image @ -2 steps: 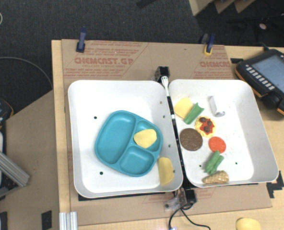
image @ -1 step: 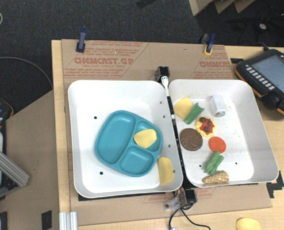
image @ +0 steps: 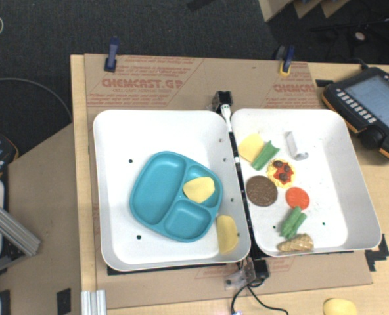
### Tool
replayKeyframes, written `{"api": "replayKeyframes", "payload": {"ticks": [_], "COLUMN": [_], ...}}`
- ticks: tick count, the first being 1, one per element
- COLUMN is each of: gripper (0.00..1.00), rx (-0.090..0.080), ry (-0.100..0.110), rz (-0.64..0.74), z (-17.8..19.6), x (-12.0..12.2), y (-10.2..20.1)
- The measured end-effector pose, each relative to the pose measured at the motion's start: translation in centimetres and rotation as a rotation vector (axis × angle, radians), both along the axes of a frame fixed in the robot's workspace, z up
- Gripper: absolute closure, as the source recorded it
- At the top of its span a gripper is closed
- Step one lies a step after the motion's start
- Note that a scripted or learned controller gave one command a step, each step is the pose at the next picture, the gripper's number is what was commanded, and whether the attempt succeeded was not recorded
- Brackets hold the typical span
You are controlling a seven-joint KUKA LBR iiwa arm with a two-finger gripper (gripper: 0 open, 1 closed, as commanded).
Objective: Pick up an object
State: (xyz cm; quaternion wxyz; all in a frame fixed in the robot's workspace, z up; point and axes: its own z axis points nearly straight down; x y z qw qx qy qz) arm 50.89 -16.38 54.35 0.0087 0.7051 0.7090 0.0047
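Largest before us is the desk (image: 181, 94), covered by a brown sheet with red printing: we read "CHEMCAST GP" at the left, and the same word, partly cut off, at the right. On it sit the left bin (image: 115, 149) and the right bin (image: 336, 169), touching along a shared edge. We cannot tell how the jaws stand or whether they have hold of anything. In the left bin lies a teal divided plate (image: 156, 199), with a pale yellow piece (image: 198, 189) in its upper right compartment; a second yellow piece (image: 226, 233) lies on the bin floor just beside the plate's lower right edge. A dark handheld controller (image: 368, 104) rests at the desk's right edge. The right bin holds the smaller things to pick from, gathered toward its left side: a yellow block (image: 249, 146) touching a green piece (image: 266, 155), a brown disc (image: 261, 191), a round piece with red and dark spots (image: 281, 171), a red-orange round (image: 297, 197), another green piece (image: 292, 223), a tan piece (image: 296, 244) and a grey cylinder (image: 296, 146). A blue clamp (image: 111, 54) and a yellow clamp (image: 286, 59) grip the sheet's far edge.
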Motion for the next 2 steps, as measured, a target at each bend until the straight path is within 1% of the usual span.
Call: {"api": "replayKeyframes", "payload": {"ticks": [1, 2], "gripper": [1.00, 1.00], "rx": [0.007, 0.001], "ry": [0.030, 0.012], "rz": [-0.013, -0.005], "z": [-11.9, -10.2], "x": [-3.1, -2.8], "y": [-6.3, -6.1]}}
